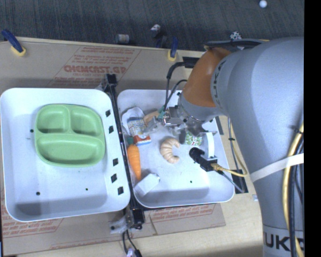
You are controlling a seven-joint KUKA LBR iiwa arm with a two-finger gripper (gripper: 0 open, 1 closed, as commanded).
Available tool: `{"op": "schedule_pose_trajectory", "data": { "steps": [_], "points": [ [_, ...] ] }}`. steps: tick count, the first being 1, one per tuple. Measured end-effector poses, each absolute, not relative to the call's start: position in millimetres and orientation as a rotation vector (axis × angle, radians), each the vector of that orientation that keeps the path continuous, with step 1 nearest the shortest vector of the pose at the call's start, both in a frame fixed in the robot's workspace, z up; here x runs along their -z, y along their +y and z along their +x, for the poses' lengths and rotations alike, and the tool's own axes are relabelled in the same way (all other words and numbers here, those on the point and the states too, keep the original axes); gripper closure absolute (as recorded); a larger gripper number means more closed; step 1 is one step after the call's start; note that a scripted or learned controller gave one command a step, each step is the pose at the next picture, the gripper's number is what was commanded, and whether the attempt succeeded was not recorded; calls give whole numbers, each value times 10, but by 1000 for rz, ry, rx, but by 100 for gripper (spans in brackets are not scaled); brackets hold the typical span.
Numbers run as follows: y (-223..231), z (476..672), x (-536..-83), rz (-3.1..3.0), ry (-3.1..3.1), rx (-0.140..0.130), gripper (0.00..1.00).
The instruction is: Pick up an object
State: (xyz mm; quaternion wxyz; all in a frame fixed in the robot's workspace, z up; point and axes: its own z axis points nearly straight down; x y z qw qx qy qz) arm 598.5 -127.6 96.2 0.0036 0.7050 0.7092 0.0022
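Note:
My gripper (pixel 175 122) hangs low over the middle of the right bin (pixel 203 194), below the orange band of the arm. Just under it to the left lies a beige croissant-shaped toy (pixel 170 150). A small green and white item (pixel 192 139) sits right beside the gripper, partly hidden by it. An orange carrot (pixel 134 162) lies along the bin's left wall, with a white block (pixel 146 183) below it. A crumpled clear packet (pixel 134 121) and a small red and white piece (pixel 142 139) lie at the upper left of this bin.
The left bin (pixel 21 197) bears a green divided plate (pixel 69 134). The bulky grey arm (pixel 262 106) covers the right bin's right side and far corner. Black clips run down the divider (pixel 116 143) between the bins.

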Motion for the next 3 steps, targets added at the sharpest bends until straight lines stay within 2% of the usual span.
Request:
{"op": "schedule_pose_trajectory", "data": {
  "steps": [1,2,3],
  "points": [
    [-1270,5978,-1048,2209,2230,-4,100],
    [-337,5584,-1923,2217,2230,-1,100],
    [-344,5581,-1919,2218,2229,0,0]
  ]
}}
